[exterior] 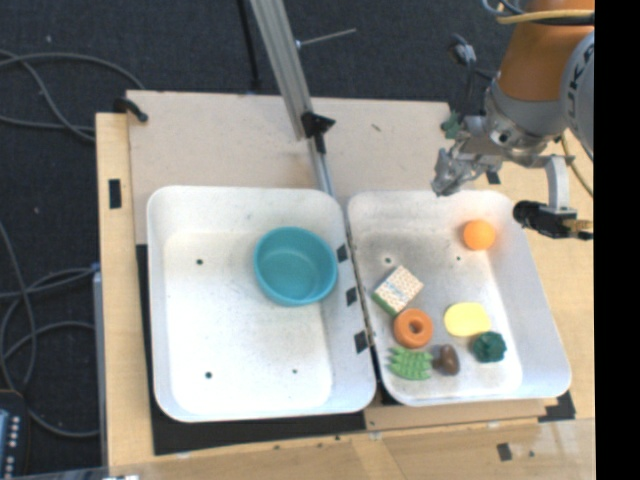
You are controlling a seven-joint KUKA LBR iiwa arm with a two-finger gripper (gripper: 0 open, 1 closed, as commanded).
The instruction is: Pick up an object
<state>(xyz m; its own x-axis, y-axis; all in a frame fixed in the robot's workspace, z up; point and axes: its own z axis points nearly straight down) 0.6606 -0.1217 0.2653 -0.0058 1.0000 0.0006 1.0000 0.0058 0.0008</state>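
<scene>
Two bins: side by side on worktop (230,138)
Left bin (180,368): teal bowl (295,265)
Hand (452,180): above right bin (535,318) far rim; grip cannot be told

An orange ball (479,234) sits near the top of the right bin (540,298). Lower down lie a checkered block (398,289), an orange ring (412,327) and a yellow lemon (467,319).
</scene>
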